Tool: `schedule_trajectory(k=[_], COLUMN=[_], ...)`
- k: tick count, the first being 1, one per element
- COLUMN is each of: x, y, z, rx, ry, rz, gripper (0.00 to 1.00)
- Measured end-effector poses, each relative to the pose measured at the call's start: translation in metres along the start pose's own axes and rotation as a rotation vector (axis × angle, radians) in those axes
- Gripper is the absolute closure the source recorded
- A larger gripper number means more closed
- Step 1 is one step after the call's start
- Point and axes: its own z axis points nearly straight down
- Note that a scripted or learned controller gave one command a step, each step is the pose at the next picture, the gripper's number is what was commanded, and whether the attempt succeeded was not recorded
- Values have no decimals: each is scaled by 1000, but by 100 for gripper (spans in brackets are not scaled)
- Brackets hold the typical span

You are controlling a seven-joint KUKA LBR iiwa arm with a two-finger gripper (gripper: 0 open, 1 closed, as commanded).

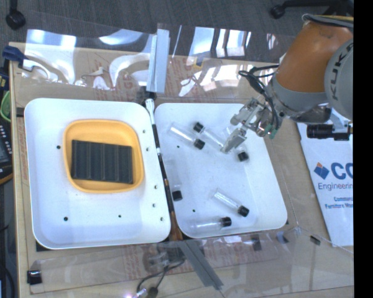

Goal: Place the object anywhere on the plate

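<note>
On the tabletop [311, 241], the left bin [43, 166] holds a yellow plate [102, 133] with a dark ridged insert, and the right bin [261, 197] holds several clear tubes with black caps. The grey arm [311, 61] reaches over the right bin. Its end effector [236, 138] hangs above the bin's upper part with a clear tube [231, 143] clamped between its fingers.

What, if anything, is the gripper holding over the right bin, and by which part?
The gripper appears to hold a clear tube with a black cap, gripped near its upper, uncapped end; the cap hangs lower. The grasp is small, so uncertain.
</note>
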Motion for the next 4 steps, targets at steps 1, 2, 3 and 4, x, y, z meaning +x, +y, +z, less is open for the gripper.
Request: schedule_trajectory(k=[1,2,3,4], x=[-1,106,175,175], y=[1,55,75,74], z=[-10,49,31,31], rx=[-1,1,0,1], ry=[-1,5,3,3], rz=[-1,-84,-172,-171], gripper=[100,100,100,0])
